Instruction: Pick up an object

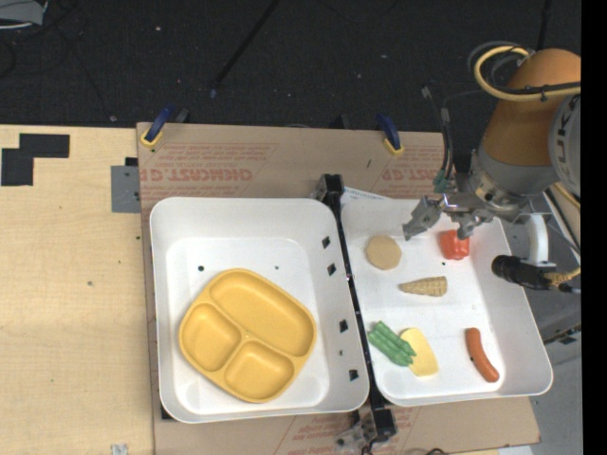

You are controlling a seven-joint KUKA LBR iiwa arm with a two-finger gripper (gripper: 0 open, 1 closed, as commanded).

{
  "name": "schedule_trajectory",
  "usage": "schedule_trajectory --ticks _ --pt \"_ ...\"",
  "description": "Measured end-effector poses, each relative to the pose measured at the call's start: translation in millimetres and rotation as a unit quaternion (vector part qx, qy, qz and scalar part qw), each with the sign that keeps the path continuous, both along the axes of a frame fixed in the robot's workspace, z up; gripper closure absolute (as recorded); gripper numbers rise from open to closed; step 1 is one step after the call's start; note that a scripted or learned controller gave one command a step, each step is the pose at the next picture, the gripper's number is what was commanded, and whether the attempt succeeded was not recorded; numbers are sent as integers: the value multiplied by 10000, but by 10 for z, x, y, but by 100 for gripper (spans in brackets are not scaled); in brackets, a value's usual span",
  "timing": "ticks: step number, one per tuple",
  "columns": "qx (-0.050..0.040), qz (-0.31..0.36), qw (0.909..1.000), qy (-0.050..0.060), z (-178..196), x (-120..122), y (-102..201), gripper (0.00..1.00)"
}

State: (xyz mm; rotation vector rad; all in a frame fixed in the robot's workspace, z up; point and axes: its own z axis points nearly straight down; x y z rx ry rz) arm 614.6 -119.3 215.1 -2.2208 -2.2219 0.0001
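in the right bin [531, 368], pincer [444, 222] partly hiding red object [455, 245]

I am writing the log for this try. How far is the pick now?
Done: the hand has reached the far end of the right bin. In hand: nothing visible; it hangs open between the tan round piece and the red-orange piece, which lie on the bin floor. Left: closing on an object and lifting it.

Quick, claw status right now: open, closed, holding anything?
Claw: open, fingers spread, holding nothing; it hangs above the right bin, beside the small red object.
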Motion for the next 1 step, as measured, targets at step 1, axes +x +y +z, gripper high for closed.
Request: schedule_trajectory --ticks 1 --pt "-8 -30 10000 -12 365 -182 -430 0"
